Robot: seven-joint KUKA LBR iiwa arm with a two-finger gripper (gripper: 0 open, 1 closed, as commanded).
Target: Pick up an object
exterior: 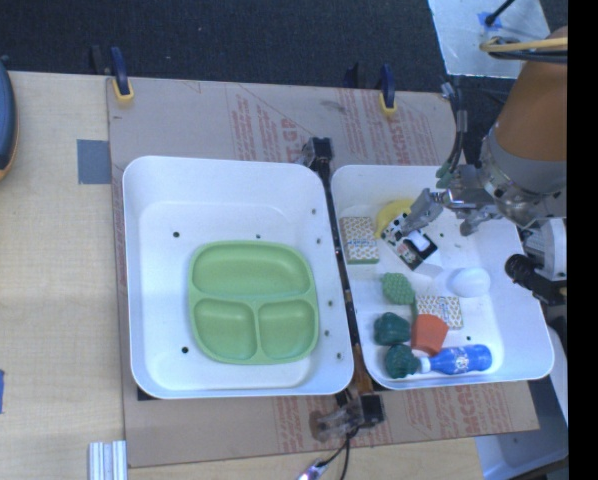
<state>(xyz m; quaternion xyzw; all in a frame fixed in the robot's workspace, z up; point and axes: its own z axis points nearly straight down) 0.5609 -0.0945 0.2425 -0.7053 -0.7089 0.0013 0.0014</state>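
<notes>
From my remote console I log: left bin (149, 268), holding a green divided tray (251, 301). Right bin (527, 353), with the arm (534, 118) reaching over it. Gripper (411, 236) low in that bin, beside a yellow object (392, 213) (finger state: cannot tell). Loose items below it: blue-and-white bottle (462, 360), white ball (470, 282), orange block (429, 333), dark green lumps (391, 329), patterned card (359, 238).
</notes>
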